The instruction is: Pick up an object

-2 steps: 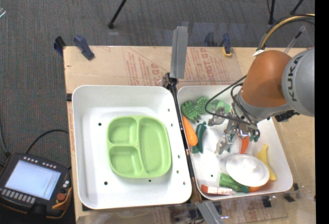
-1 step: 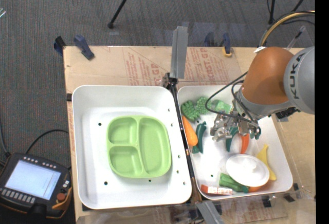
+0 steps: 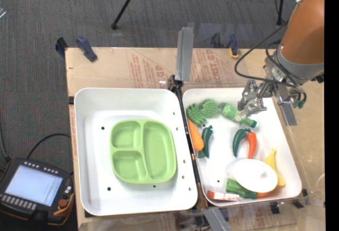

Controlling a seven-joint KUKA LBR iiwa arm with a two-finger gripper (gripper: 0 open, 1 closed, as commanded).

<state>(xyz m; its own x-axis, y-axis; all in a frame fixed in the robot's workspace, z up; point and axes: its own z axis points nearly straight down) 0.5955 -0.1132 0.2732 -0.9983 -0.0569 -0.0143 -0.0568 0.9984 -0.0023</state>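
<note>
While the tool [image 3: 248, 109] is poised low over the green toy [image 3: 237, 114] at the back of the right bin [image 3: 288, 142], its grip state cannot be told, and the toy could be nudged aside if contact is off-centre.

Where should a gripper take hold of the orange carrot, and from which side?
Grip the carrot across its thick middle, coming straight down from above. It lies flat, lengthwise along the right bin's left wall, with a dark green vegetable close beside it, so the fingers likely have little room.
</note>
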